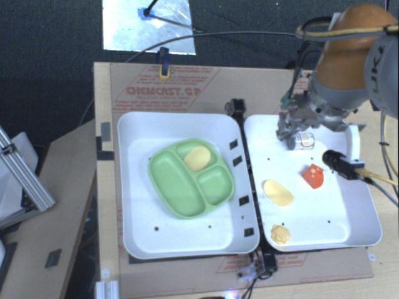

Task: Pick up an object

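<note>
The red piece (313, 176) lies on the floor of the right bin (358, 226), a small chunk with a paler top edge (strawberry-like, though too small to be sure). It sits below and to the right of my pincer (293, 136), apart from it, with bare white floor between us. My pincer hangs over the upper part of that same bin, and whether it is apart or together I cannot tell from this angle.

Left of the red piece lies a pale yellow oval (278, 192), and near the bin's lower edge a smaller yellow lump (280, 233). A black fitting (340, 163) sits just right of the red piece.

In the left bin (140, 229) a green divided plate (181, 189) holds another yellow piece (197, 158) in its upper compartment.
</note>
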Robot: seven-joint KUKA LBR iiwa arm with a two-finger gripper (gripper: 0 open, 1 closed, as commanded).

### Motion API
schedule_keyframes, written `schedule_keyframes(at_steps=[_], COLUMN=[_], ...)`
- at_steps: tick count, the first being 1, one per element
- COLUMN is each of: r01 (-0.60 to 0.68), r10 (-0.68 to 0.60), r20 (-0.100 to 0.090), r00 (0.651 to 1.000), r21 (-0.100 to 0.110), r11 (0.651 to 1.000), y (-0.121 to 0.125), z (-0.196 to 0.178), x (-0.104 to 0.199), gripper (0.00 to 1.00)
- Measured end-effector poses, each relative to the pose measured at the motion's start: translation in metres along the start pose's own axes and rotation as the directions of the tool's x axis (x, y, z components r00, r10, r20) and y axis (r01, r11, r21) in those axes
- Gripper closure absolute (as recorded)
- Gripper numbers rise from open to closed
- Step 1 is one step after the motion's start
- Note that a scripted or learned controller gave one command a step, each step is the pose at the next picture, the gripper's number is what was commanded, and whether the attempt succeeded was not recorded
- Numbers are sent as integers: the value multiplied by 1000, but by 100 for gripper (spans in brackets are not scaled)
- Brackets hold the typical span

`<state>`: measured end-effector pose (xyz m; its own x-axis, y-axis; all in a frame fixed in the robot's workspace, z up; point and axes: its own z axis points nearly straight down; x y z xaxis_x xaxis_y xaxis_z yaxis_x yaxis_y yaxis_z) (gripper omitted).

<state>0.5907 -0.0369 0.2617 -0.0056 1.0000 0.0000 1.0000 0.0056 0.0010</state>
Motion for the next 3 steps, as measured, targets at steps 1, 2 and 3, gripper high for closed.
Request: schedule_keyframes(at_steps=[1,2,3], r01=[-1,1,0], r10=[1,-1,0], r20=[0,-1,-1], r00=[1000,1000,1000], r21=[1,1,2], r11=[1000,1000,1000], y=[-28,-42,-68], z=[12,28,40], x=[50,101,143], gripper=[100,100,100])
